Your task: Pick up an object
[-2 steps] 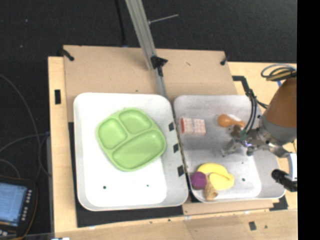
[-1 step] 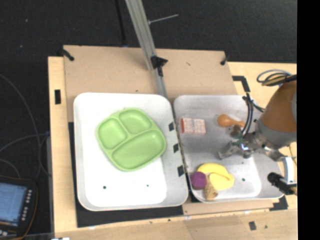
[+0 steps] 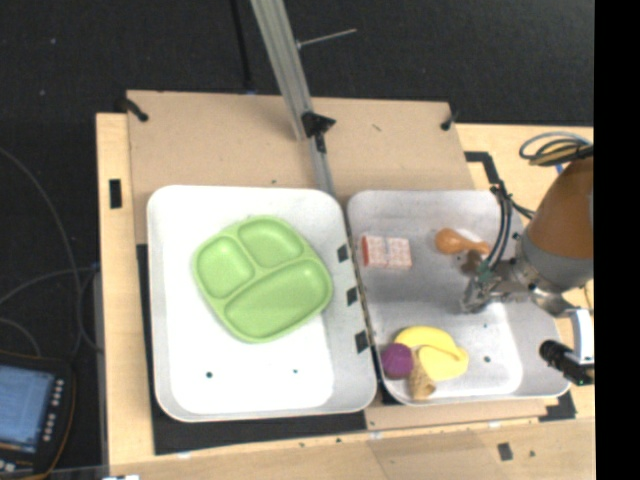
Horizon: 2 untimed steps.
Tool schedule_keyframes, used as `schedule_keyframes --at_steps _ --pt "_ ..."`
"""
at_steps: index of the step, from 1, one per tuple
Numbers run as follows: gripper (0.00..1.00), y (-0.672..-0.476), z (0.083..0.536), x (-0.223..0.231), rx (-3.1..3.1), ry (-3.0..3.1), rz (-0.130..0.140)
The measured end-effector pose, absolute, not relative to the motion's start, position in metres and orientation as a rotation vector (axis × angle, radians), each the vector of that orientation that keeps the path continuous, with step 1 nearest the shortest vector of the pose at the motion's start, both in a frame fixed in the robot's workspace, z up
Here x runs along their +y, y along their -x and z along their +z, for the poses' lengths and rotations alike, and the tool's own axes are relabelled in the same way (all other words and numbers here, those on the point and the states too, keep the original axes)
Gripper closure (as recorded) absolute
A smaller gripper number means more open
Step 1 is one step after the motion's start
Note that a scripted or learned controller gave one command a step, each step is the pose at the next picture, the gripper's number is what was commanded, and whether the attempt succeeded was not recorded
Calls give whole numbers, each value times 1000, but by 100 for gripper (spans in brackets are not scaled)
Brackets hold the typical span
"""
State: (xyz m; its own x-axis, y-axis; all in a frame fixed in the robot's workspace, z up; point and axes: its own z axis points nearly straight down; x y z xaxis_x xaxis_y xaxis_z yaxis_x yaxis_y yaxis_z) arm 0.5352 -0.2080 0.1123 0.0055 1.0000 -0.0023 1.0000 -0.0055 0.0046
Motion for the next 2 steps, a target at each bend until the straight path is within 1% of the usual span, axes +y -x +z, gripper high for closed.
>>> schedule_keyframes --at_steps 1,2 --pt "100 -545 172 -205 2219 -2212 5" --pt "100 -544 216 -206 2220 -2213 5"
